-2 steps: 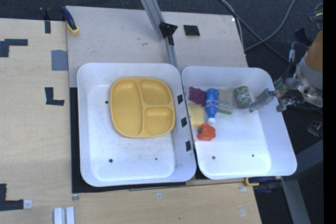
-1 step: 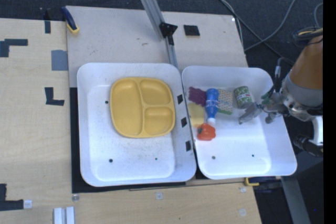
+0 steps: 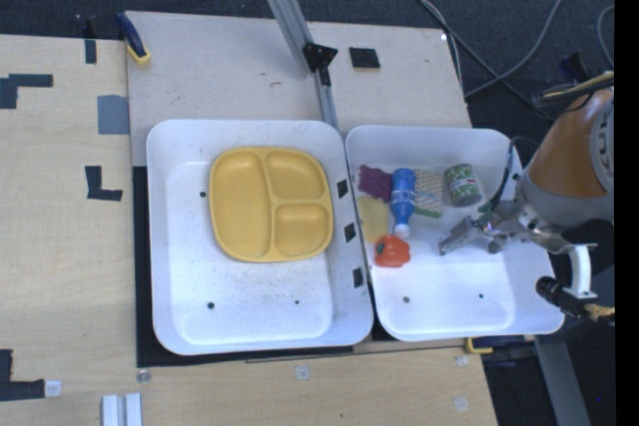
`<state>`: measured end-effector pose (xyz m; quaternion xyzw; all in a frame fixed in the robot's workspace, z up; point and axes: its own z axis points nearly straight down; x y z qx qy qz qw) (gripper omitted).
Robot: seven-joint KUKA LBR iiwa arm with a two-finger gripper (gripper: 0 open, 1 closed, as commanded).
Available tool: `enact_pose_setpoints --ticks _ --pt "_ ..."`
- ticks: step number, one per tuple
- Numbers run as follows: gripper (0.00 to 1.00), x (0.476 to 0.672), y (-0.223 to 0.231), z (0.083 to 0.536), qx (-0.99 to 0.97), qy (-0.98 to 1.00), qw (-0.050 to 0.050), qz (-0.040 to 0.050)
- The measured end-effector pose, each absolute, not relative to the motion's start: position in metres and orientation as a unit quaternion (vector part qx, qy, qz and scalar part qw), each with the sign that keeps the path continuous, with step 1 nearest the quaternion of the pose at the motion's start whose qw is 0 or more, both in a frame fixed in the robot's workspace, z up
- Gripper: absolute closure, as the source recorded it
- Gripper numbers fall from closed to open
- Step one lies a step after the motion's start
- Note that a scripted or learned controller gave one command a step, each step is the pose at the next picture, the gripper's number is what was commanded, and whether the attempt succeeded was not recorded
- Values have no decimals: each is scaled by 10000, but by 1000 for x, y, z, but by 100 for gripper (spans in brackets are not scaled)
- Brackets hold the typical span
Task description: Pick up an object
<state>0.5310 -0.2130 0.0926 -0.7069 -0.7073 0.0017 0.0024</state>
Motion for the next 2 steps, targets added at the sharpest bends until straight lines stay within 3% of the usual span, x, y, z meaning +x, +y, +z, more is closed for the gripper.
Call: enact_pose_setpoints --ticks 1,2 --pt "0 532 -213 87 -7067 -7075 -11 3" --pt "100 534 -213 99 -7064 -7078 -30 -10"
